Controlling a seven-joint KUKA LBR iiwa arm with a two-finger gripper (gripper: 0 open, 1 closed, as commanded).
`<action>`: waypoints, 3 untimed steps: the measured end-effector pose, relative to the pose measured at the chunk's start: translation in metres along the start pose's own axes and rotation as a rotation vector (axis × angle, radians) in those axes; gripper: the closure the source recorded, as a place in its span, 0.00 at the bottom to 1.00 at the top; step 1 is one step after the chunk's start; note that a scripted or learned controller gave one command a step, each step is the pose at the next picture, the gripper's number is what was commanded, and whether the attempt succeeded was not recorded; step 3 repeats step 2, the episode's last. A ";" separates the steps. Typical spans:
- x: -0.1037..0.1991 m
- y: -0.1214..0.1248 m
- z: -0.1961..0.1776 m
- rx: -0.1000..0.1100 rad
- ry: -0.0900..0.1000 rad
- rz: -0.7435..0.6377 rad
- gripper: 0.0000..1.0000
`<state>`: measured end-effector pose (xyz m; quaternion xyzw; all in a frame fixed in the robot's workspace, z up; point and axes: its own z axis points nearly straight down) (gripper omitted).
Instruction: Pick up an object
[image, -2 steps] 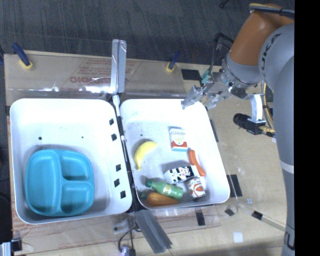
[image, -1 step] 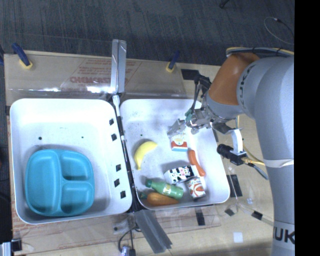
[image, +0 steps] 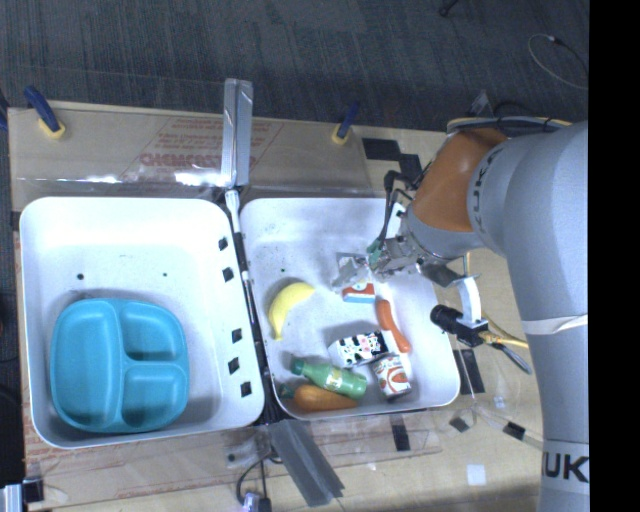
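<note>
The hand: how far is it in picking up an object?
Nothing looks lifted yet. The banana, bottle, carrot and can all lie in the right bin. The hand is down in that bin, near its middle. Left: to grip one object and raise it.

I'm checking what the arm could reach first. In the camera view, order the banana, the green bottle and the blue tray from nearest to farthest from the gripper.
From the gripper, in the right bin:
1. Banana, just to its left in that bin.
2. Green bottle, near that bin's front edge.
3. Blue tray, across in the left bin.
</note>
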<state>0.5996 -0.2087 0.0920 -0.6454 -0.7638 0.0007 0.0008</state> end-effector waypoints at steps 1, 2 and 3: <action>0.000 0.001 -0.010 0.000 0.000 -0.005 1.00; 0.049 0.058 -0.115 -0.001 0.000 0.058 1.00; 0.049 0.058 -0.115 -0.001 0.000 0.058 1.00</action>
